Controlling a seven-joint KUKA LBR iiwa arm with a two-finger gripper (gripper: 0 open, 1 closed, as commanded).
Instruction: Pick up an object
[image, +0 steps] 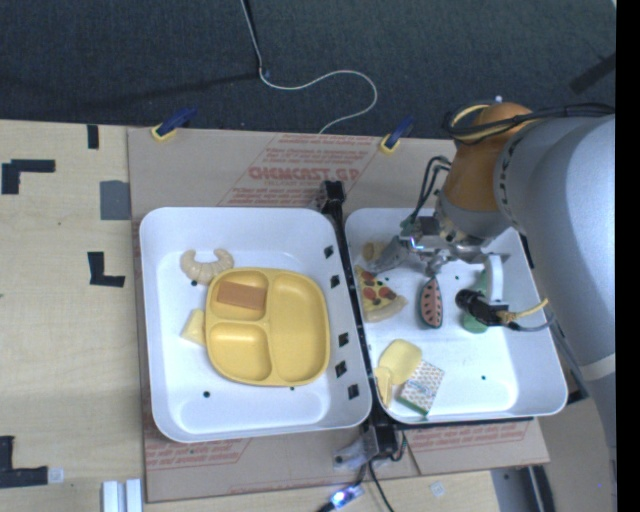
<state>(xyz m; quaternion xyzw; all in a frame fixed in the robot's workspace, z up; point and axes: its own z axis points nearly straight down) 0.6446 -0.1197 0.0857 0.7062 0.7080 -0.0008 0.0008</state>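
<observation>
Camera view: my end effector (408, 260) hangs over the right bin (500, 372), far side, spread wide, nothing in it. The melon slice (430, 304) lies just nearward of it, long axis near-to-far. Pizza slice (378, 293) lies beside it, toward the other bin.

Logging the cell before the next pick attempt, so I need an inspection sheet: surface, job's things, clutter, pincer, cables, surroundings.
Surface: left bin and right bin, both white, side by side on printed cardboard.
Job's things: right bin holds pizza slice, watermelon slice, yellow piece, patterned packet.
Clutter: left bin holds yellow divided plate with brown piece in one compartment, plus croissant and pale wedge.
Pincer: pincer over right bin's far end, near pizza slice; grip state unclear.
Cables: thin cable looping on dark floor.
Surroundings: blue clip; black tape marks on bench.
</observation>
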